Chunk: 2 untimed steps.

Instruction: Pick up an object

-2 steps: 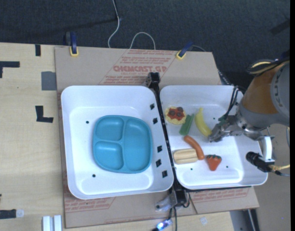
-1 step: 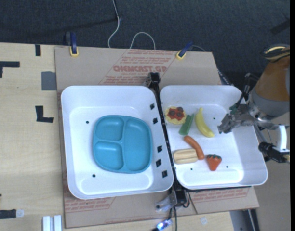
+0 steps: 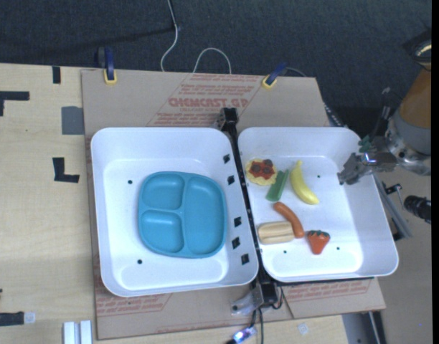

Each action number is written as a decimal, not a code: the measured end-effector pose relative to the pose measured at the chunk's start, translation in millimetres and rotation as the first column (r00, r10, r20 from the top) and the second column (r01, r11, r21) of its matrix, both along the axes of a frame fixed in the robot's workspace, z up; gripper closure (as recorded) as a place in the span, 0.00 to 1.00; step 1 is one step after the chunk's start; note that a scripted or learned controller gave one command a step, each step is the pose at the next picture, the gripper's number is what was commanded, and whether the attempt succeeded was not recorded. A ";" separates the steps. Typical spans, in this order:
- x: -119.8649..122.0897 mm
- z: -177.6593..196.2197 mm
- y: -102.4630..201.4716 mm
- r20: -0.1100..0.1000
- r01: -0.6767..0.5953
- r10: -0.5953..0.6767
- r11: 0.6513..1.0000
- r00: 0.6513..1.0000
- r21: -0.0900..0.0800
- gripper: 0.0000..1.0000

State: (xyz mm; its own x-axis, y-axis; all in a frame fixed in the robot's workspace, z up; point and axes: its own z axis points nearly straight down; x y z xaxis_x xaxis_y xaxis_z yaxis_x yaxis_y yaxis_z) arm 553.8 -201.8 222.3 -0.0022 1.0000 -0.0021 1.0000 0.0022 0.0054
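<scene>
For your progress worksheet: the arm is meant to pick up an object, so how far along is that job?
Done: nothing lifted; the banana, sausage, bread roll and strawberry lie in the right bin. In hand: the gripper sits at that bin's right rim, holding nothing visible. Left: reach a toy, grasp, lift.

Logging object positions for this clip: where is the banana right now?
The banana lies in the right bin, toward its upper middle, just right of the green bean and above the sausage.
</scene>
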 end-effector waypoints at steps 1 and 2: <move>1.0 33.3 0.5 -0.003 0.000 0.000 1.000 1.000 0.001 1.00; 8.5 18.4 53.0 -0.007 -0.003 0.003 1.000 1.000 0.002 1.00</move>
